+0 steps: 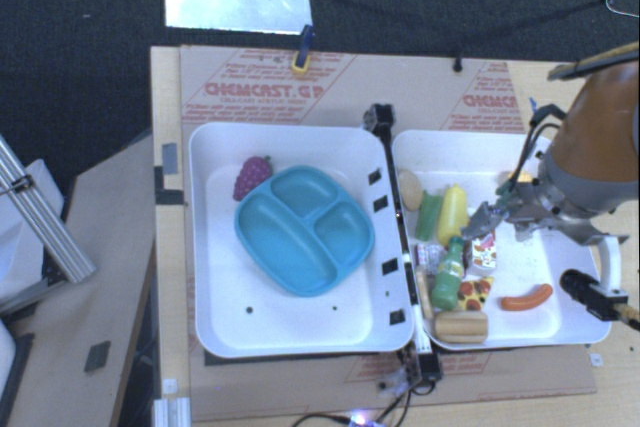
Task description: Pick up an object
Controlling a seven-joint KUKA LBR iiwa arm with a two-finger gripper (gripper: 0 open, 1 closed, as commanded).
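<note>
My gripper point(486, 218) hangs over the middle of the right bin point(570, 325), reaching in from the right under the orange-banded wrist. Its tip is just above a small white and red carton point(485, 256) and close to a green bottle point(451, 266). To its left lie a yellow piece point(454, 208), a green piece point(430, 213) and a beige round piece point(410, 185). Nothing shows held in the gripper.
A red sausage point(525, 298), a pizza slice point(474, 293) and a bun point(460, 325) lie at the right bin's front. The left bin point(220, 315) holds a blue divided plate point(303, 228) and purple grapes point(252, 177). A black divider point(392, 215) separates the bins.
</note>
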